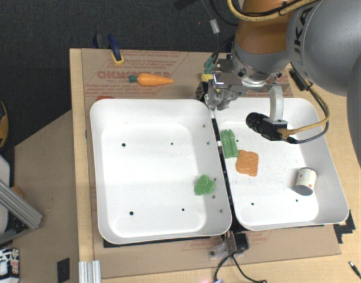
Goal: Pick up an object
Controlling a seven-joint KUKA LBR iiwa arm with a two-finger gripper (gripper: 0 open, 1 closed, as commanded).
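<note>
My gripper (216, 98) hangs at the far edge of the bench, over the seam between the two white bins, with nothing seen between its fingers. In the right bin (321, 158) lie a green ridged strip (229, 143) along the left wall, an orange waffle-like piece (247, 163) just right of it, and a small white cylinder (305, 180) near the right side. In the left bin (145, 158) a green leafy lump (204, 186) rests near the right wall. The gripper is above and behind the green strip, apart from it.
A toy carrot (151, 80) lies on the cardboard behind the left bin, with a blue and yellow clamp (115, 49) farther back. A black cylinder on a cable (267, 126) hangs from the arm over the right bin. The big grey arm covers the upper right.
</note>
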